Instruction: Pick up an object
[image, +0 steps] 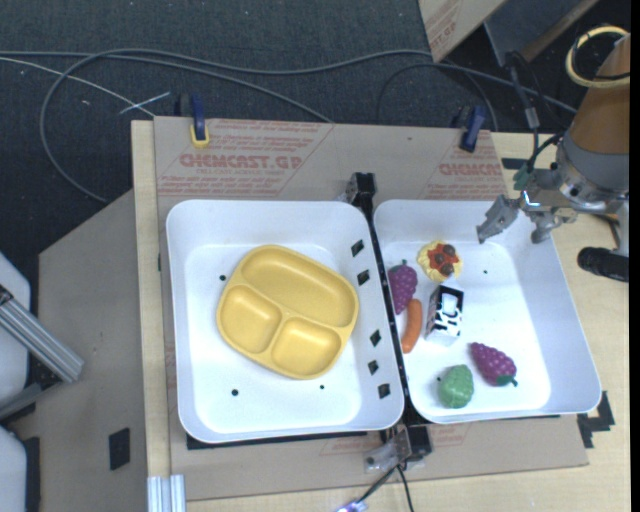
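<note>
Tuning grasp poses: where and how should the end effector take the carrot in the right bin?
Grip the carrot across its mid-length, coming straight down. It lies flat and slender, running near-far, so close side to side. Purple grapes touch its far end; the black-and-white block sits close on the right.

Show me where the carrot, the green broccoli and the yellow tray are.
carrot (411, 326), camera view, middle of its orange body.
green broccoli (455, 387), camera view, centre of its top.
yellow tray (262, 271), camera view, floor of its large upper compartment.

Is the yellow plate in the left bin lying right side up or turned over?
Right side up. The yellow plate lies flat in the left bin, and its three hollow compartments face upward toward the camera.
</note>
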